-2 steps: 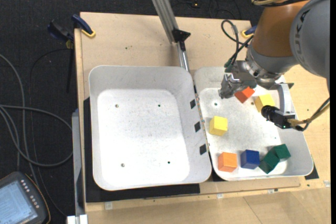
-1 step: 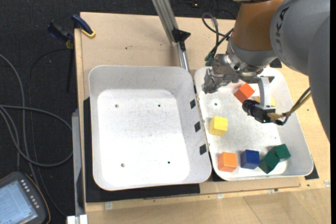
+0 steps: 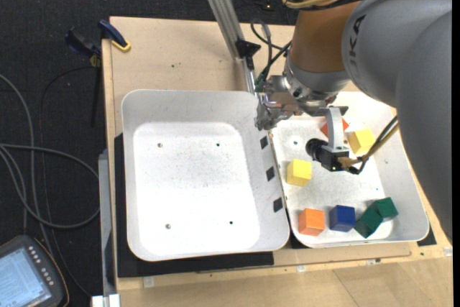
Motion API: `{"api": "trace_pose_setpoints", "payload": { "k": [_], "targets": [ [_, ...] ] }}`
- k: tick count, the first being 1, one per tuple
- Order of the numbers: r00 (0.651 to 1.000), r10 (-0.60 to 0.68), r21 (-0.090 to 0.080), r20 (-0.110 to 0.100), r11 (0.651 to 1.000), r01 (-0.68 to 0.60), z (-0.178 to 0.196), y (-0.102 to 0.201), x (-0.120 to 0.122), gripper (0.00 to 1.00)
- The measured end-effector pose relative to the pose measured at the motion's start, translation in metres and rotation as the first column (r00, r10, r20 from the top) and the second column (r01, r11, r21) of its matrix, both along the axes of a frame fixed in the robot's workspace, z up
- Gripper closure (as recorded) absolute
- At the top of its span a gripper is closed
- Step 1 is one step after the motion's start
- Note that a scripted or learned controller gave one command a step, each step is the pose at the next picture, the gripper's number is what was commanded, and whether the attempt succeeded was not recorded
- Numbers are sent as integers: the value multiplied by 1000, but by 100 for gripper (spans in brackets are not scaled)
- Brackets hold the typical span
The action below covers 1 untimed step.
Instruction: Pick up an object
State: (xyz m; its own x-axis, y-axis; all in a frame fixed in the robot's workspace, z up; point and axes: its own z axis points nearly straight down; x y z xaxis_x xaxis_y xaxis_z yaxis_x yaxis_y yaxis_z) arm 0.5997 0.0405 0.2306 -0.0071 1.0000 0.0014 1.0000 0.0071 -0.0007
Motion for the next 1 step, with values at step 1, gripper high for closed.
{"api": "trace_pose_setpoints", "payload": {
  "k": [1],
  "targets": [
    [1000, 0, 0, 2, 1000, 0, -5, 47, 8, 100]
  ]
}}
